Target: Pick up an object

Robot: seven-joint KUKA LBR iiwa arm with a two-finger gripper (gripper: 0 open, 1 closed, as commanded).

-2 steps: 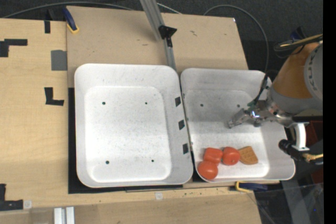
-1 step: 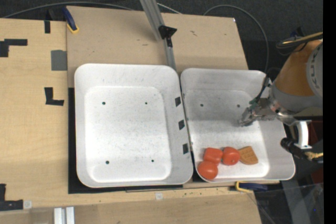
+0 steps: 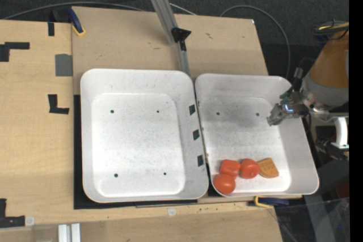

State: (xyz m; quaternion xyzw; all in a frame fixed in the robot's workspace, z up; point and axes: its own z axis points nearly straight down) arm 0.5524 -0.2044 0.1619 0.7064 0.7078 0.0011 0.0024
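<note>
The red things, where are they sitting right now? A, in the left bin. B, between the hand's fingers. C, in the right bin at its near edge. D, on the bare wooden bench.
C: the red things lie clustered along the near edge of the right bin, beside a tan piece, well apart from the hand.

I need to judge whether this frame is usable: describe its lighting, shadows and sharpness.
Camera view: even, soft light with no strong glare on either white bin; a faint grey shadow smudge on the right bin's floor; the red objects are fairly sharp; the gripper is small and soft, its detail indistinct.
</note>
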